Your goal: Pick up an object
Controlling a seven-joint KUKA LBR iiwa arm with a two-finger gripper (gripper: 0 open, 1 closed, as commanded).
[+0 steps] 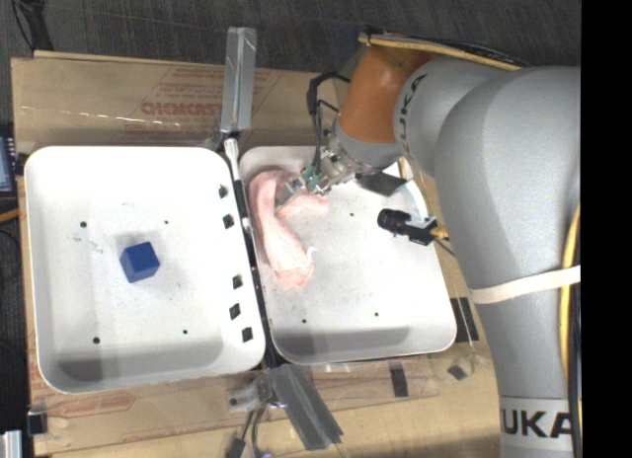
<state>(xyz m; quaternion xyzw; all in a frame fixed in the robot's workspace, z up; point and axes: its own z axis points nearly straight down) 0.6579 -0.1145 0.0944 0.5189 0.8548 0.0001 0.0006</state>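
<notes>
Blue cube, pale pink cloth, two white bins.

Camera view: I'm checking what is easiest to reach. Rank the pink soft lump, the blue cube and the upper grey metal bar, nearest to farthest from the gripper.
1. Pink soft lump, in the right bin, right beside the gripper.
2. Upper grey metal bar, outside the bins at their far edge.
3. Blue cube, in the left bin.
</notes>
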